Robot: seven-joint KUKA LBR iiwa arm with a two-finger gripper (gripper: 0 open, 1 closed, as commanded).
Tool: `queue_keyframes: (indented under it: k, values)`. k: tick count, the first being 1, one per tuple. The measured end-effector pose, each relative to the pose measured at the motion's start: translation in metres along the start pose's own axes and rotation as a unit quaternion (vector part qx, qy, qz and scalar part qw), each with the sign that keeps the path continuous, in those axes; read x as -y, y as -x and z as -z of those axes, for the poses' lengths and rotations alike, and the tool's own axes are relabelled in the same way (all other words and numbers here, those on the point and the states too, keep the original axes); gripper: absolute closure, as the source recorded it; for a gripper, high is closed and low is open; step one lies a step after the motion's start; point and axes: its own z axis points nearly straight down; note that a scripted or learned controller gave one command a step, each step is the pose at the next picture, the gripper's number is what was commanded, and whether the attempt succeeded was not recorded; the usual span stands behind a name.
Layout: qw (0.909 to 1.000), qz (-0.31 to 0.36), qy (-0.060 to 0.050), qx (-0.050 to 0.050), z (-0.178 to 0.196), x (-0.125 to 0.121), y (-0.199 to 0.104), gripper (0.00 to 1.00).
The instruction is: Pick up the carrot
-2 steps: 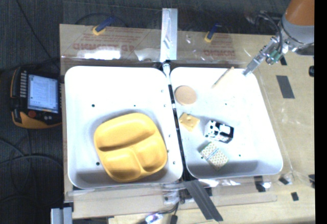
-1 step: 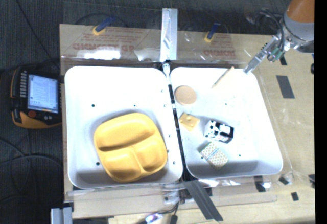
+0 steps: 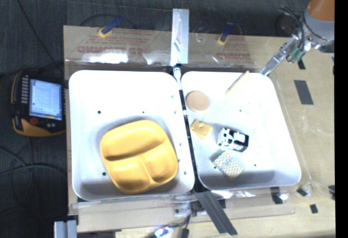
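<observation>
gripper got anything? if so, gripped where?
Cannot be told. The gripper is at the right bin's far right corner; a thin pale stick lies just inside the bin, apart from it.

Two bins are sitting side by side on the surface point(image 3: 310, 123). A divided tray point(image 3: 139, 154) is lying in the left bin point(image 3: 87, 95). In the right bin point(image 3: 261, 106), a disc point(image 3: 197, 101) is lying at the back-left — a block point(image 3: 200, 129) just in front of it, a small box point(image 3: 233, 139) to the block's right, and a patterned piece point(image 3: 229, 164) nearest the front. A handheld screen point(image 3: 39, 102) is resting left of the bins.
</observation>
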Motion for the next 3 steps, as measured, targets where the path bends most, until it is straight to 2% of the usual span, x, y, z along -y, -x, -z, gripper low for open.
queue_keyframes:
  k: [3]
  values:
    - [1.0000,0.000,0.004,0.006,0.031,-0.003,0.002,1.00]
